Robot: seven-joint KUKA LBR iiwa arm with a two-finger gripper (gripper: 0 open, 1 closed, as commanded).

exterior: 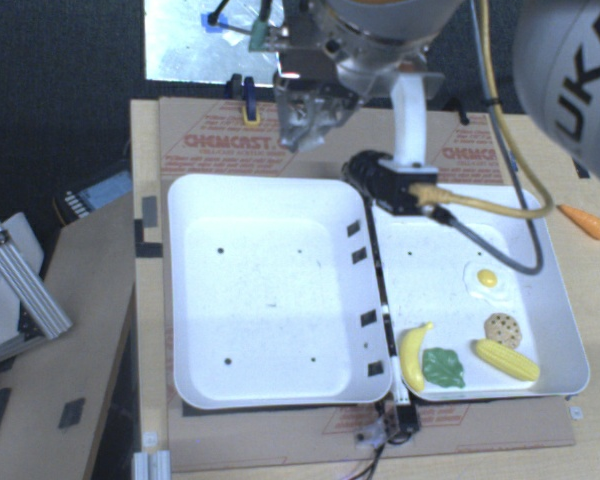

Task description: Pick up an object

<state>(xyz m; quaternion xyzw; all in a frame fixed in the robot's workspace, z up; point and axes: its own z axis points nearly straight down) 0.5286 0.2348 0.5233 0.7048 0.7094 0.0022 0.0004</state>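
The grey two-finger gripper [305, 128] hangs above the far rim of the bench, over the printed cardboard backing behind the two shallow white plastic bins, and nothing can be seen between its metal fingers; whether they stand apart or together I cannot tell, since the wrist housing and blur hide the tips. Every candidate for picking lies well away from the tool, toward the viewer and to the camera's right, clustered in the near corner of the right-hand white bin [565, 343]. Nearest the divider is a curved yellow plastic banana [413, 356], its long axis running roughly from near to far, the stem end pointing away from the viewer and back toward the tool. Touching its right side is a flat green leafy piece of toy lettuce [444, 368]. Farther right lies a stubby yellow ear of toy corn [506, 360], its long axis slanting from upper left to lower right, with a round speckled brown biscuit [502, 328] just behind it and a white fried egg with a yellow yolk [486, 279] farther back, closest to the tool of the group. The left-hand white bin [195, 298] sits directly below and in front of the gripper. In my judgement the coming move must carry the tool diagonally across and down into that near right corner.
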